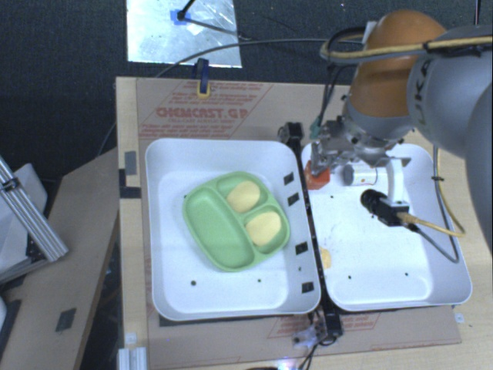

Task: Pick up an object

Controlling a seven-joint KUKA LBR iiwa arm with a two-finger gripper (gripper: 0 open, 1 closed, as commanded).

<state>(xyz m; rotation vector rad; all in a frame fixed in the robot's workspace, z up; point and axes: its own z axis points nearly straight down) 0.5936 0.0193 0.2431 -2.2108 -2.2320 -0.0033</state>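
Observation:
My gripper (319,165) hangs over the far left corner of the right bin (385,284), close to the divider between the bins. A small orange-red object (317,179) sits right beneath it, partly covered by the gripper body; whether it is touched or held is hidden from here. A small yellow piece (326,259) lies on the right bin's floor against its left wall. In the left bin (177,284) a green divided plate (212,233) carries two pale yellow lumps (245,196) (264,227) in its small compartments.
The grey arm with its orange band (397,60) reaches in from the upper right above the right bin's far side. Black clips (293,200) line the wall between the bins. A blue clamp (202,73) stands at the board's far edge.

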